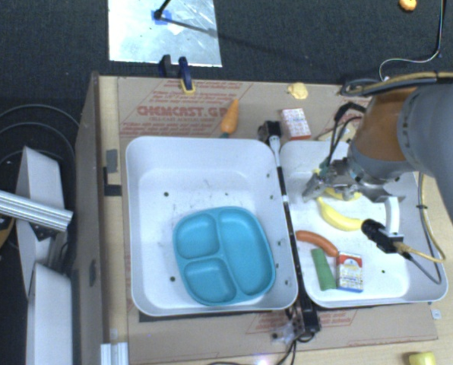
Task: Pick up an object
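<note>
A brown bench (211,105) with red print sits in the middle of the frame, on a dark floor (36,44). A shiny sheet (166,21) lies on the floor at the upper left. Two white bins rest side by side on the bench. The left bin (158,166) holds a blue tray (223,254) with three parts. The right bin (416,280) holds small things.

The grey and orange arm (409,131) comes in from the right and reaches down into the right bin. Its claw (329,181) sits at the upper left part of that bin. I cannot tell how the claw stands, or if it grips a thing.

A yellow banana (339,217) lies just below the claw, close to it. A red sausage (318,241) lies lower, to the left of the banana. Below that, a green stick (323,269) and a small red and white box (350,272) lie side by side near the bin's bottom edge, well apart from the claw.
</note>
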